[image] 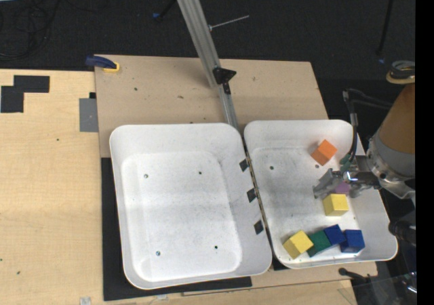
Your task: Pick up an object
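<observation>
My gripper [338,182] hangs low over the right side of the right bin [285,137], with the arm reaching in from the right. A small purple block [342,189] peeks out right under it, partly hidden. A yellow cube [336,204] lies just in front of the gripper, touching or nearly touching the purple block. An orange cube [325,151] sits a little behind the gripper, toward the bin's far right corner.
Along the right bin's front edge lie another yellow cube [297,243], a green block [319,242] and two blue blocks [333,233] [352,240]. The left bin [135,141] sits beside it. A slanted metal rail [203,39] rises behind the bins.
</observation>
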`<state>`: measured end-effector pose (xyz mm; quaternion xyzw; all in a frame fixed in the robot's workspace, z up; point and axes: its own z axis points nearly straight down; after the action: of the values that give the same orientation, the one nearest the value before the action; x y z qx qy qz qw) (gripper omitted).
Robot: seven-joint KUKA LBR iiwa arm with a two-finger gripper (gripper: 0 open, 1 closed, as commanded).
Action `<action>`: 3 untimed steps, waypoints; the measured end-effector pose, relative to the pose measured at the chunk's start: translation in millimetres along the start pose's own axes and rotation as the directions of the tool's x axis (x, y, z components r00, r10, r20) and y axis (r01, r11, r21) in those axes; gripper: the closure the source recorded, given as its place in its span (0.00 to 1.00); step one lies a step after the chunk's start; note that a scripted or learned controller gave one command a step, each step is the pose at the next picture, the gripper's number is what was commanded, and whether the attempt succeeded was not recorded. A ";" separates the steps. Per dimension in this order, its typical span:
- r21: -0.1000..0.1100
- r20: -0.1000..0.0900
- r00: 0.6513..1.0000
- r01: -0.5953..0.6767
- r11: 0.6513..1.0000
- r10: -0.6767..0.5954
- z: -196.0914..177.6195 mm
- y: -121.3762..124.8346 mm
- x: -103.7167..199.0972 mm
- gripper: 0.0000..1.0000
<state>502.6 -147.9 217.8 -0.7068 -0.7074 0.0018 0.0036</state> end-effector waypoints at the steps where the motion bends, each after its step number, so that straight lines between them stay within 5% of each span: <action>1: -0.005 0.001 1.000 -0.004 1.000 0.004 -1.9 0.6 -1.1 0.00; 3: 0.003 -0.001 1.000 -0.002 1.000 0.002 121.9 -9.3 13.1 0.00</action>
<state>492.4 -134.5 96.0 -0.7076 -0.7066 0.0024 0.0051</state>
